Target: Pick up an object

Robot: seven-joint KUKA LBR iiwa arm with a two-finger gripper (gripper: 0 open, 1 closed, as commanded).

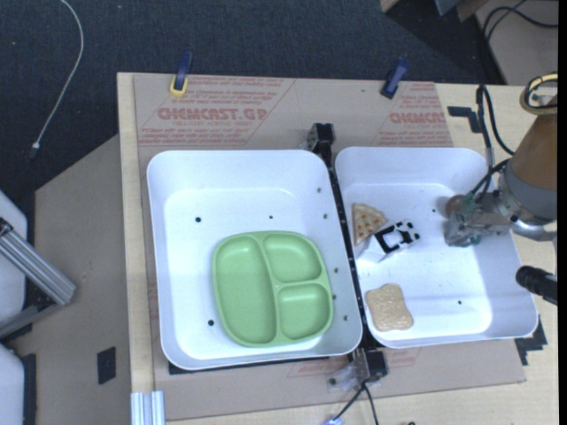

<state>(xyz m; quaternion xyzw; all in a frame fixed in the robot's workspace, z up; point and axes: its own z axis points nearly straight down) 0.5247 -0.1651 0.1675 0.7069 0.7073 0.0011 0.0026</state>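
The hand point(462, 222) sits in the right bin point(461, 326), its grip too blurry to tell, and the little black-and-white toy point(396, 236) lies near at nine o'clock.

In the right bin point(461, 317), a tan toast slice point(389, 307) lies flat near its front left corner. A pizza wedge point(365, 222) lies by the left wall, a small black-and-white object point(396, 236) just beside it.
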